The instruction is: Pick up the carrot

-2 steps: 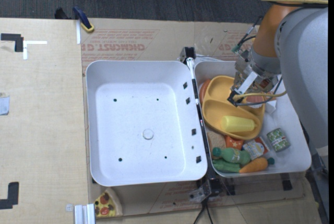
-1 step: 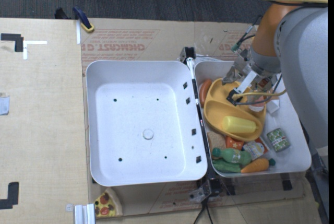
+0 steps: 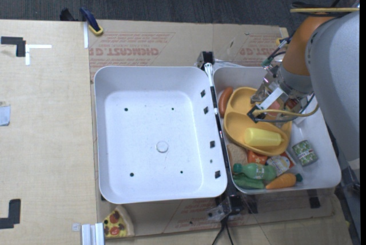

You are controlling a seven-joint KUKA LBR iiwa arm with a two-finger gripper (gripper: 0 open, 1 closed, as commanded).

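The carrot is an orange tapered piece lying along the near wall of the right bin, next to a green bottle-shaped item. My gripper hangs over the far half of that bin, above the yellow bowls, well behind the carrot and apart from it. The wrist and its fittings cover what is directly under the gripper.
A yellow block lies in the nearer bowl. A reddish-orange sausage-like piece rests by the bin's left wall, and a small green-labelled can sits at the right. The left bin has a small white disc.
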